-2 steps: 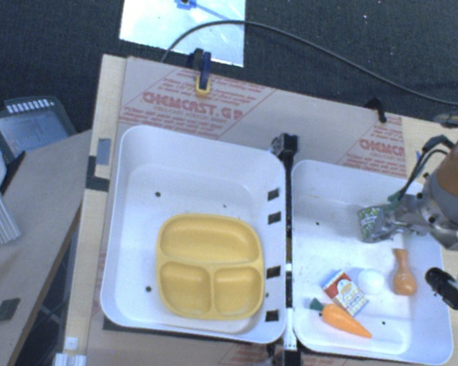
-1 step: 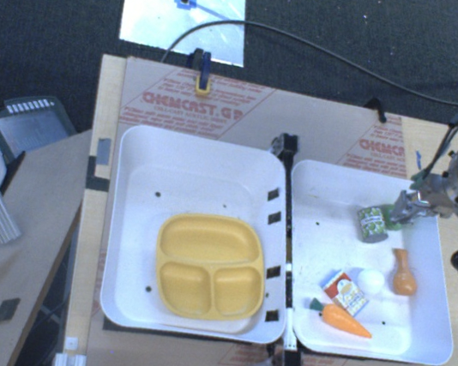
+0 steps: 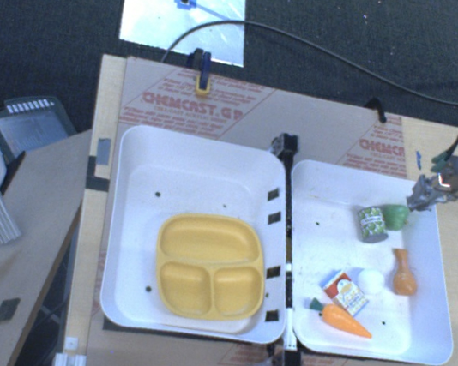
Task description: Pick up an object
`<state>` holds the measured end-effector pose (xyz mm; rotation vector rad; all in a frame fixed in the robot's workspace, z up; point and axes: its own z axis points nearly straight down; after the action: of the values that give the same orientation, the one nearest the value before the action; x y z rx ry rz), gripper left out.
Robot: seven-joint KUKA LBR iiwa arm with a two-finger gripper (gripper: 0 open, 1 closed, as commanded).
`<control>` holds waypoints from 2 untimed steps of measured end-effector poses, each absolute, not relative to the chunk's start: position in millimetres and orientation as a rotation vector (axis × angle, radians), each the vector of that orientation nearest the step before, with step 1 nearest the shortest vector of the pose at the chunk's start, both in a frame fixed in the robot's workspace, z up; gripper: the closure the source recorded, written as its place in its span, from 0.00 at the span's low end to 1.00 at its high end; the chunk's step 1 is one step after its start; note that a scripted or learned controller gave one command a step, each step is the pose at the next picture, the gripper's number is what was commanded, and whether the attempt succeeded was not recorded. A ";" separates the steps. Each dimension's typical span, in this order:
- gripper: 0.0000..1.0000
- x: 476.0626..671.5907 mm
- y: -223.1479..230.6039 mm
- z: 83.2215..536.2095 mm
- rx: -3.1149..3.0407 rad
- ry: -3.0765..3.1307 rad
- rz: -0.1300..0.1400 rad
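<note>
The right bin (image 3: 331,195) holds several small items: a dark green can (image 3: 372,224) touching a light green round piece (image 3: 395,216), an orange-brown pear shape (image 3: 404,274), a white egg (image 3: 369,281), a red and white carton (image 3: 344,293) and an orange carrot (image 3: 345,321). My gripper (image 3: 426,194) hangs at the bin's far right rim, just right of and above the green piece. Nothing shows between its fingers.
The left bin (image 3: 147,155) holds a yellow divided tray (image 3: 210,265). A black divider clip strip (image 3: 282,239) runs between the bins. A clamp (image 3: 202,73) sits at the cardboard's far edge, and a cable crosses above the bins.
</note>
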<state>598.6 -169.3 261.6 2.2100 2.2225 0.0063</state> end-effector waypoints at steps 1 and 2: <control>1.00 580.9 -119.3 263.9 2.212 2.230 0.003; 1.00 579.8 -64.9 252.0 2.211 2.231 0.003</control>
<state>579.8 -64.9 252.0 2.2110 2.2315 0.0034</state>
